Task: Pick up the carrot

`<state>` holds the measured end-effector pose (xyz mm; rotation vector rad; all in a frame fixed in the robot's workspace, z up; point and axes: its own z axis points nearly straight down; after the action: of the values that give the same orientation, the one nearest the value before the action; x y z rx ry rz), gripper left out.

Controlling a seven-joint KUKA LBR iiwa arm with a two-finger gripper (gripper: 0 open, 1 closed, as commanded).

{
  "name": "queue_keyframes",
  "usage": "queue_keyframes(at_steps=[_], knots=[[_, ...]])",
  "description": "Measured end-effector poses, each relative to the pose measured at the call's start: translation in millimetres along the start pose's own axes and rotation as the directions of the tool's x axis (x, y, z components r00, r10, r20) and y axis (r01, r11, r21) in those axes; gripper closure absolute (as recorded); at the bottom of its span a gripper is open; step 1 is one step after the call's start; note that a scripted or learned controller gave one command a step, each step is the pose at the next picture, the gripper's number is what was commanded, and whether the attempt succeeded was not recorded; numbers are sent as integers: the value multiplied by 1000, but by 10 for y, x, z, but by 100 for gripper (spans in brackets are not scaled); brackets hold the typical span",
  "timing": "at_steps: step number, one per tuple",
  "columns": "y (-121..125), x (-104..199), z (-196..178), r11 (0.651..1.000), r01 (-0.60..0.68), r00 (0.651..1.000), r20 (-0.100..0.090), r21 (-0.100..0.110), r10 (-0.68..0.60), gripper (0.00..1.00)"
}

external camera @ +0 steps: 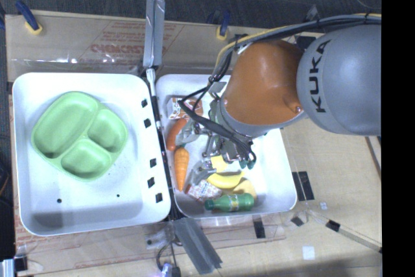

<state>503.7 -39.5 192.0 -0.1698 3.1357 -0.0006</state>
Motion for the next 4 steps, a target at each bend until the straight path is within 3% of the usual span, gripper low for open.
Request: queue_keyframes(at_steps=[1,2,3,4], knots=[[301,179,5,1000,21,1000,-2,-1,-21,0],[591,-642,1,998,70,998,0,0,-70,0],[1086,-302,-161,971,-240,971,-3,0,240,0],[1595,106,955,976,-217,976,-1,0,217,0]])
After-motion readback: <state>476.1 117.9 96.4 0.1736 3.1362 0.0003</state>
